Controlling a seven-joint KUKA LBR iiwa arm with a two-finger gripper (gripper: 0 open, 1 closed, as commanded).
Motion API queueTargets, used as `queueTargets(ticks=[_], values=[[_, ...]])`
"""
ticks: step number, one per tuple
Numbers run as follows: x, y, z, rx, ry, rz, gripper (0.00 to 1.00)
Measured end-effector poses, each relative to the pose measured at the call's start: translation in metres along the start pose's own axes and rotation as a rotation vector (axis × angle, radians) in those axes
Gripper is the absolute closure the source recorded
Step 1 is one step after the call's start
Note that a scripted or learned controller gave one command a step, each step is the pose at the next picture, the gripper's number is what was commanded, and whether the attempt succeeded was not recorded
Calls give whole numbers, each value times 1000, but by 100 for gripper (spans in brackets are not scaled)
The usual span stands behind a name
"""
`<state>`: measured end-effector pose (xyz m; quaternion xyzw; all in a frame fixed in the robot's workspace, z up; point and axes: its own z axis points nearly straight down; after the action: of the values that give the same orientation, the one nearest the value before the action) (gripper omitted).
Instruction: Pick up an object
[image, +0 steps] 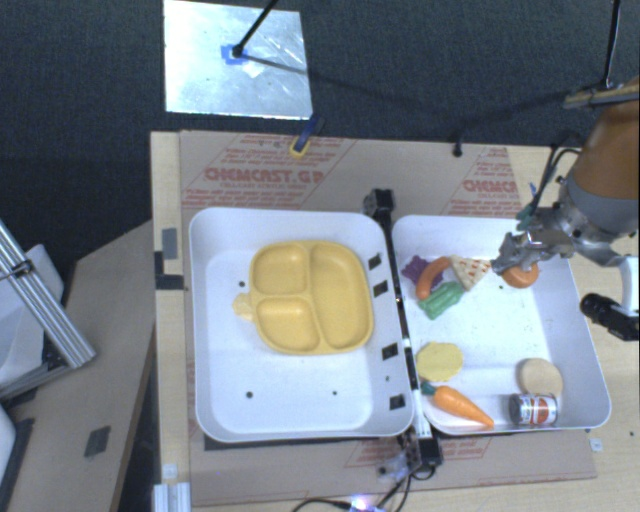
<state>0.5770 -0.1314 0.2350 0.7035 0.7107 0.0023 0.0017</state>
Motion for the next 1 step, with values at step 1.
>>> queueTargets(ticks=[1], values=[[55,21,12,2,1,0,100]])
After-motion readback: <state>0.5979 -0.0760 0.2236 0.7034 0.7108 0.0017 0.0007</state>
